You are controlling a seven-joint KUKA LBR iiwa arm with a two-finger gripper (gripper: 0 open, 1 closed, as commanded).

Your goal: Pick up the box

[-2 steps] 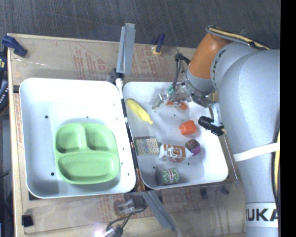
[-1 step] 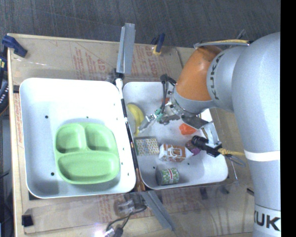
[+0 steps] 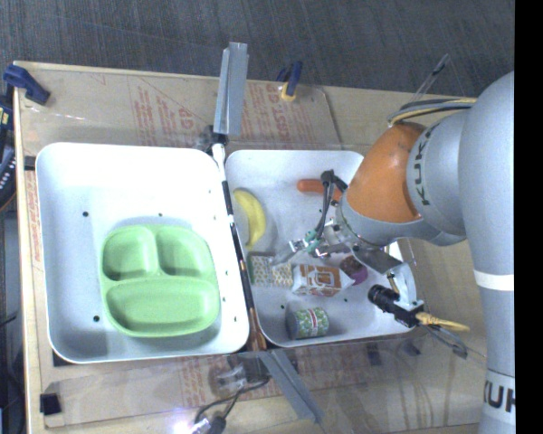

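**A:** What's on the worktop, biggest first?

**B:** One grey arm. Then two white bins: the banana's bin and the neighbouring bin beside it. That second one holds one green tray with three compartments, well apart from the banana.

**A:** And around the banana?

**B:** One box, lying flat below and to the right of the banana as the camera sees it. One small can is lower again, near the box. One orange piece lies right of the banana and a little higher. One patterned packet sits just under the banana, close against the box's end.

**A:** Where's the pincer?

**B:** Right of the banana, low over the box's upper edge. I cannot tell whether it is spread or pressed together, and I see nothing held in it.

**A:** So how should the grab go?

**B:** I'd say it should centre over the box instead of its edge, then straddle the narrow width. It should also keep clear of the packet, come straight down, and lift only once both sides are gripped
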